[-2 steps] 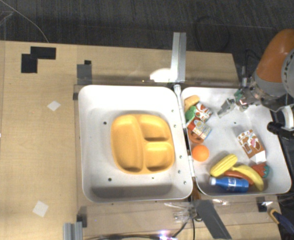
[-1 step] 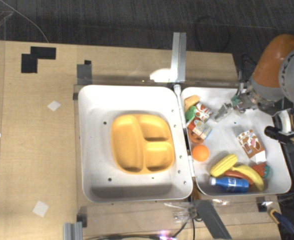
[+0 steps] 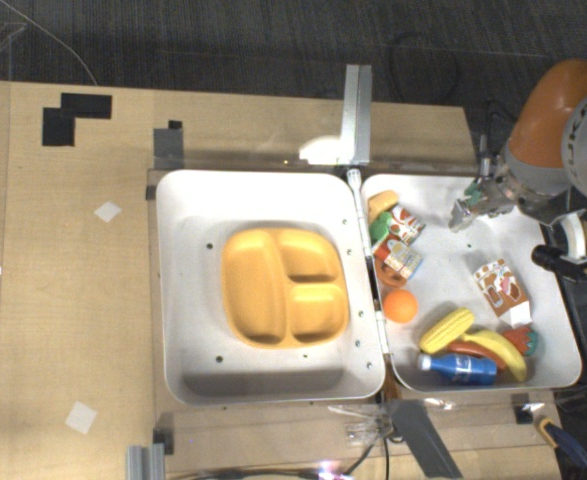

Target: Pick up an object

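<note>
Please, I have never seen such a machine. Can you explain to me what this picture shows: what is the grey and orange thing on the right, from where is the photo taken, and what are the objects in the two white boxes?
The picture comes from one camera fixed above a wooden bench, looking down at a slant. The grey and orange thing is a robot arm reaching in from the right. At its end is a gripper, a small hand with two fingers. It hangs over the upper part of the right bin; I see nothing held in it, and it is too small to tell whether it is open.

The left bin holds a yellow divided tray. The right bin holds toy groceries: an orange ball, corn, a banana, a blue bottle, a small carton and some packets by the left wall.
</note>
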Available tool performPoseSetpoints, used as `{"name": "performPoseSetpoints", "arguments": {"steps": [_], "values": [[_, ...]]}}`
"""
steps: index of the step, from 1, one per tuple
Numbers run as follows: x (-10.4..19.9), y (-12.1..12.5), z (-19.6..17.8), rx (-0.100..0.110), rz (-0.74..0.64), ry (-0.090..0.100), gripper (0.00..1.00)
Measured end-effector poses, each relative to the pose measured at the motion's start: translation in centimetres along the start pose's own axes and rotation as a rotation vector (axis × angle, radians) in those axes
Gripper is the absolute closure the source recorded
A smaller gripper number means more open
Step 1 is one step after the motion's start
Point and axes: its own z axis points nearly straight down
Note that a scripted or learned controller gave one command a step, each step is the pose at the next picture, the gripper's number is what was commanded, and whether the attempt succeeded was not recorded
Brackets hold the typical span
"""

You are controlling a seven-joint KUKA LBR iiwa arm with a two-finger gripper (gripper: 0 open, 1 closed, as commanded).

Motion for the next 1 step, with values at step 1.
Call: {"name": "performPoseSetpoints", "arguments": {"steps": [1], "values": [[0.04,0.0,0.05,0.0,-0.001,0.0,0.0]]}}
